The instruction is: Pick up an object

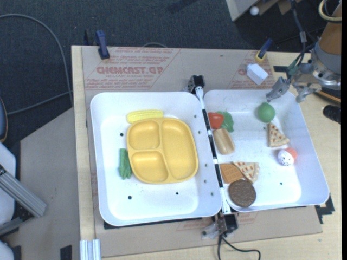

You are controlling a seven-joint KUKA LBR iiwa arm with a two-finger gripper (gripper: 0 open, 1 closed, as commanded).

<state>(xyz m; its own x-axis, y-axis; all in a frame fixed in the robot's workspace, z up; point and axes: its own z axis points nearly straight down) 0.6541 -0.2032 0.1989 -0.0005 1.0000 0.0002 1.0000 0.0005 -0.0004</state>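
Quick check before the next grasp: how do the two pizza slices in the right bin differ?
The upper slice lies alone near the right bin's far side, tip pointing away from the camera, close under the green ball. The lower slice sits near the bin's left wall, touching the cracker and just above the brown disc, tip pointing toward the camera. Both are flat, tan triangles with red flecks.

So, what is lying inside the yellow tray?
Nothing: all three compartments of the tray show bare. The corn and green pod lie beside it. Whatever is under it is hidden.
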